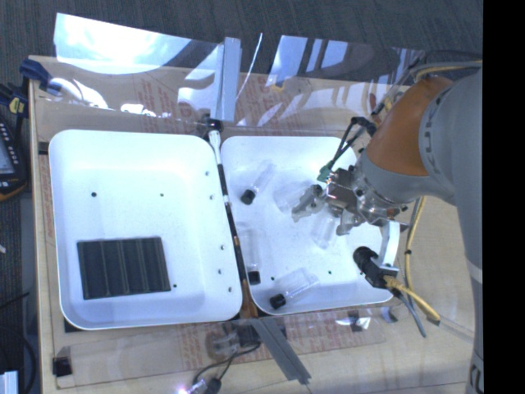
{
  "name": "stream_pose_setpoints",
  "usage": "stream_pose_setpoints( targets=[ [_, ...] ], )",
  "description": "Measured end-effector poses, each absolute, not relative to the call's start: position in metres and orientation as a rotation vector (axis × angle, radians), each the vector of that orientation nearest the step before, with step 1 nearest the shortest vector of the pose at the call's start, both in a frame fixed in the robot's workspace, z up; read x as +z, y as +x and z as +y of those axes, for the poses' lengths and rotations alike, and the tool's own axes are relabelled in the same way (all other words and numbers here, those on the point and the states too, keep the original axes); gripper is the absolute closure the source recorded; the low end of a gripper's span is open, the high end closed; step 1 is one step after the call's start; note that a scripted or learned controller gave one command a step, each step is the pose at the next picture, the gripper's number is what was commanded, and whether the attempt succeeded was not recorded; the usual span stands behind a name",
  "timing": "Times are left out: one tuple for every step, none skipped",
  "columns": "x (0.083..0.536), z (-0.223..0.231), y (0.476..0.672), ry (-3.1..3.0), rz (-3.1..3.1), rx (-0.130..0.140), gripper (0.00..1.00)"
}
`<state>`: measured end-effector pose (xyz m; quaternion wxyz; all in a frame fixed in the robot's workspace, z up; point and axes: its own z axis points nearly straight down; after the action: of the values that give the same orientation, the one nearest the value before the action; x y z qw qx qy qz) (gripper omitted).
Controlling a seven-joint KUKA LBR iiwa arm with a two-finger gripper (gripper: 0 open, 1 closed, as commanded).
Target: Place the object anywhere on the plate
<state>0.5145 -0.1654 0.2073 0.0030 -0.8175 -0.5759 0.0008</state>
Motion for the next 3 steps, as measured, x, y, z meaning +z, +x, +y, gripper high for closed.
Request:
stream_pose_setpoints(
  targets=[
    [0.239,-0.083,0.598,-2.356,-2.076,-0.001,1.0],
    [0.19,0.004,0.594,-2.441,-1.971,0.006,1.0],
    [0.191,0.081,0.656,-2.057,-2.373,0.0,1.0]
  ],
)
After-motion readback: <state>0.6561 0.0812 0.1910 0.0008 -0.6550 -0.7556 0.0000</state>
